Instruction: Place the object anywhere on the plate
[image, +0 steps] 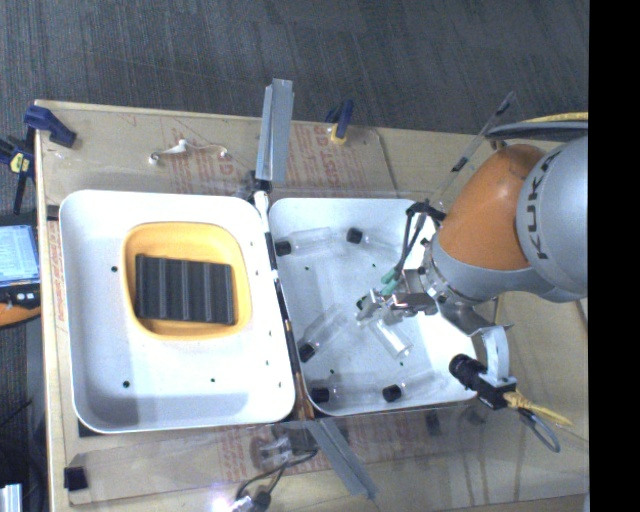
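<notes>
A yellow plate (187, 236) bearing a dark ridged block (186, 290) lies in the left bin (100, 380). The tool (385, 305) hovers over the right bin (330, 260) (finger state unclear).

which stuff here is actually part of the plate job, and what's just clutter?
Job:
- yellow plate in the left bin
- dark ribbed object lying on the plate
- gripper, over the right bin

Lying about:
- clear plastic pieces with black caps in the right bin
- blue clamps on the bench edge
- tablet at far left
</notes>
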